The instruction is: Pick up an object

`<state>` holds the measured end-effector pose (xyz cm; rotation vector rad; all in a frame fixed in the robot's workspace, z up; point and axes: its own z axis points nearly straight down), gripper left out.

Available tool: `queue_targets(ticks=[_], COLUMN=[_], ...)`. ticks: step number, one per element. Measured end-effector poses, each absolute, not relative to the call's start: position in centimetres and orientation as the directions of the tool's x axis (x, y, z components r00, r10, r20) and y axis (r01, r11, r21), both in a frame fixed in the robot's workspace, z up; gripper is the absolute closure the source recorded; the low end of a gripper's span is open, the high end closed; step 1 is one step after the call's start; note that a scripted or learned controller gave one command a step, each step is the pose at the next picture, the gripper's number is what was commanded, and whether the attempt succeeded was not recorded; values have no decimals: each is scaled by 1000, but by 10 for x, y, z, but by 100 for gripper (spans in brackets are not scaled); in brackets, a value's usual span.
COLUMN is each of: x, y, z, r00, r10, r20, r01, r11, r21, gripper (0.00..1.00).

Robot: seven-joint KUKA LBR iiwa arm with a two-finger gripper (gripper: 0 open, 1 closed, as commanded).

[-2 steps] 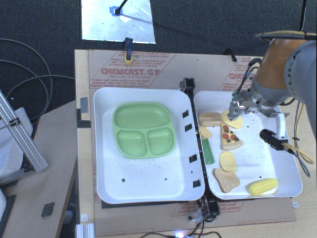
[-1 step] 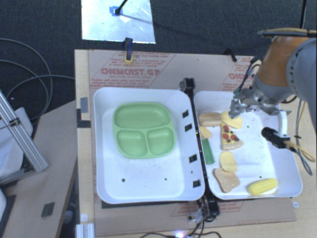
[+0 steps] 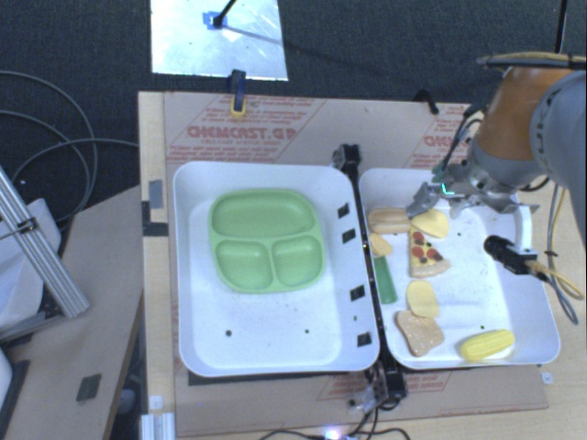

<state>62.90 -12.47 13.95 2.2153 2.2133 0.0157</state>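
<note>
camera view has the end effector down low in the right bin, right over the yellow chip and just beside the bread piece. whether it is clenched or released, i cannot tell from here. nothing looks lifted yet: every toy food piece lies on the bin floor. taking the pizza slice as the marker, the yellow chip sits just above it, the green stick to its left, the corn cob well below and right. the green divided plate waits in the left bin. judging by this, the pick is at the reach stage; grasp and lift remain.
</note>
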Motion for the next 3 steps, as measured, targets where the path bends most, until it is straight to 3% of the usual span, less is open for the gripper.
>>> queue_targets(ticks=[1, 2, 3], x=[600, 644, 614], y=[-95, -100, -9], z=[140, 97, 191], r00=[-5, -2, -13], r10=[1000, 1000, 1000], r20=[1, -2, 4], r01=[1000, 1000, 1000], r11=[5, 2, 13], r21=[-1, 9, 9], gripper=[0, 0, 0])
